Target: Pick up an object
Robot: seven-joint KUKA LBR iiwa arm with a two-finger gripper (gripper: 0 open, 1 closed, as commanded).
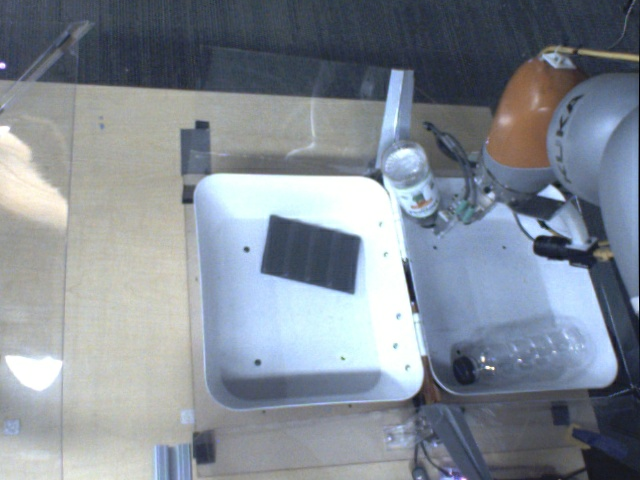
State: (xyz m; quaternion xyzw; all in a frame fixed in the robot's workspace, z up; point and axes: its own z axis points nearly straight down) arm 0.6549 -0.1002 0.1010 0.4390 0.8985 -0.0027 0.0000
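- The small bottle [411,181] is at the top left corner of the right bin [500,278], raised against the arm's end and tilted, its label facing you and its top toward the bin's rim.
- Your gripper [447,211] sits just beside the bottle's lower right, touching or nearly so. The bottle and wrist cables cover the tips, so you cannot tell how the gripper is set, or whether the bottle is truly gripped or only leaning on it.
- Judge the bottle as light, clear plastic with thin walls: stiff enough for a squeeze, but smooth, round and prone to rolling or slipping out. The label band looks like the best place to grip, across the body rather than at the tapered neck.
- A second, long bottle [520,351] lies on its side along the right bin's near edge, black cap to the left. It looks empty, very light, and likely to roll. Take it across the middle of the body.
- The dark pad [311,253] lies flat in the left bin [300,388], well apart from the arm. Flat and thin, it would likely be hard to get under.
- Treat the pick as unconfirmed for now.
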